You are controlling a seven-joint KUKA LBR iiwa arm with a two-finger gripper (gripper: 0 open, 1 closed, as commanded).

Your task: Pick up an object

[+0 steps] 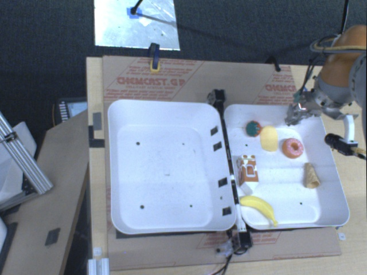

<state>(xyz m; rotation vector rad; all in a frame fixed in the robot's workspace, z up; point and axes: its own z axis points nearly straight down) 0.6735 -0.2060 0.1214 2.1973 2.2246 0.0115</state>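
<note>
The right bin (330, 208) holds several small objects. A green ball (253, 129) lies beside a yellow lemon (268, 138). A pink frosted donut (292, 148) sits to their right, and a tan cone (311, 175) lies near the right wall. A brown-and-white block (248, 169) rests by the divider, with a yellow banana (260, 207) at the front. My gripper (296, 115) hangs over the bin's far right corner, up and right of the lemon, with nothing visible between its fingers.
The left bin (123, 211) stands beside the right one, joined by a black clamped divider (222, 153). A shiny metal sheet (136, 16) lies beyond the bench. Aluminium rails (20, 159) stand at the left edge.
</note>
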